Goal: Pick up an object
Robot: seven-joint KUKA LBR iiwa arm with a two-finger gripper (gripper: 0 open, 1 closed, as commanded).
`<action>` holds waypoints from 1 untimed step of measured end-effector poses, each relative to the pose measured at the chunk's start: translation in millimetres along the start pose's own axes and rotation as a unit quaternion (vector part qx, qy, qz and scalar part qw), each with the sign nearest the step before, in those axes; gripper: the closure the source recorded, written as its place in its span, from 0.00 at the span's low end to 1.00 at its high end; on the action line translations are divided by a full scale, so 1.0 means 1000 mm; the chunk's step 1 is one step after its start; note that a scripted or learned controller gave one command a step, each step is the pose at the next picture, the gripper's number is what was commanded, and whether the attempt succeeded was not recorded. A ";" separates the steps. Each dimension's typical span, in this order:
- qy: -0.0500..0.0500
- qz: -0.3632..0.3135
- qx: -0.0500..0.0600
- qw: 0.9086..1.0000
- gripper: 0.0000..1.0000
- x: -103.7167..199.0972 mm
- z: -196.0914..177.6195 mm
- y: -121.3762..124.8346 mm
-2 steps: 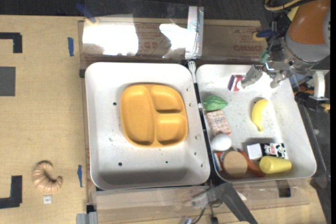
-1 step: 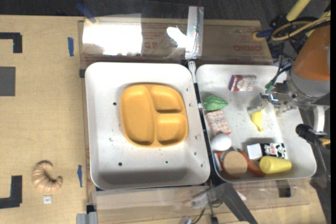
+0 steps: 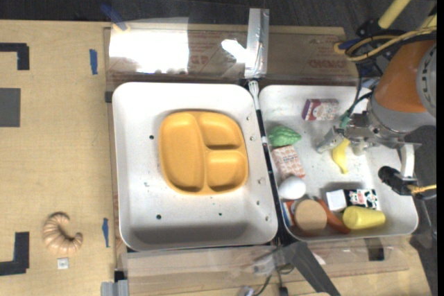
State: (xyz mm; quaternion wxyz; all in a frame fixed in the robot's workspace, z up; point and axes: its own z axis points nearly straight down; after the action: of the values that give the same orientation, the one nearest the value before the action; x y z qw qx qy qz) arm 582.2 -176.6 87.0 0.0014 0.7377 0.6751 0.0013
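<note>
My gripper (image 3: 340,143) hangs over the right bin (image 3: 409,218), near its middle right. Its two grey fingers (image 3: 325,143) stand apart, one on each side of a small yellow banana-shaped piece (image 3: 340,159) that lies on the bin floor. The fingers look open and do not press on the piece. Around it lie a green leafy item (image 3: 283,135), a pink-and-white packet (image 3: 288,162), a white egg (image 3: 292,188), a brown round piece (image 3: 311,215), a yellow cylinder (image 3: 363,218), a black-and-white carton (image 3: 361,199) and a maroon-and-white packet (image 3: 319,109).
The left bin (image 3: 132,170) holds a yellow divided plate (image 3: 203,151). A tan croissant-shaped toy (image 3: 62,233) lies on the bench at the far left. The arm's orange band (image 3: 409,80) and its cables hang over the right bin's far right corner.
</note>
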 end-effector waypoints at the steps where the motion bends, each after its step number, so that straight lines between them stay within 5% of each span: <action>1: -0.001 0.000 -0.003 1.000 1.00 0.000 -0.012 0.002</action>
State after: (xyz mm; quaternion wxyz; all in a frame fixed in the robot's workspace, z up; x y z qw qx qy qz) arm 584.0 -177.2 99.3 0.0043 0.7381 0.6747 0.0030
